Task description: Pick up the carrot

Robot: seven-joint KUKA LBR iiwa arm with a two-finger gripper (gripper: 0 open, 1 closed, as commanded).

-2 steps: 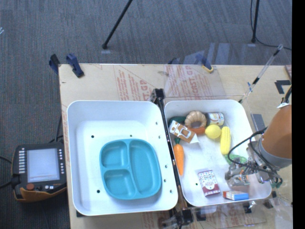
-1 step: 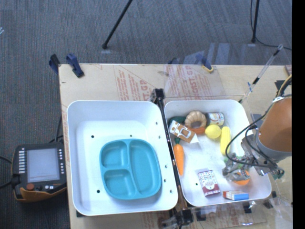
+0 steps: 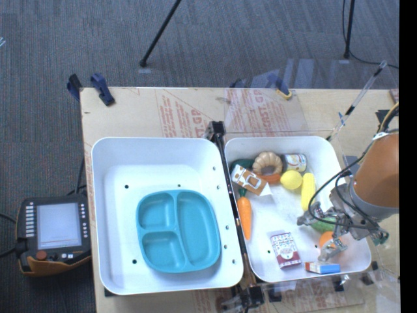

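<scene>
1. The fingers (image 3: 335, 240) hung low over the right-hand part of the right bin (image 3: 260, 276), amid dark metal linkage; how far open they stood could not be told, and nothing was plainly seen between them.
2. An orange piece (image 3: 325, 238) lay just beside the fingers, and something green (image 3: 320, 225) showed under the linkage; what either was could not be made out.
3. The arm (image 3: 381, 175) reached in from the right, its orange band above the wrist, bent downward into the bin.
4. The carrot (image 3: 244, 218) lay well apart from the fingers, at the left side of the right bin, close along the wall shared with the left bin, its green top toward the far end.
5. One small red-and-white box (image 3: 285, 249) lay near the bin's front, between carrot and fingers.
6. One flat red, white and blue packet (image 3: 322, 267) lay at the front right corner.
7. One yellow banana-like piece (image 3: 307, 191) and one yellow round fruit (image 3: 290, 179) lay near the middle.
8. One brown ring-shaped pastry (image 3: 268, 163), one small can (image 3: 297, 161) and one brown-and-white carton (image 3: 249, 180) lay toward the far side.
9. Two white bins stood side by side on the worktop (image 3: 169, 113); the left bin (image 3: 111, 175) held one blue divided tray (image 3: 177, 231) with three compartments.
10. One handheld control pendant (image 3: 55, 232) lay on the floor to the left.
</scene>
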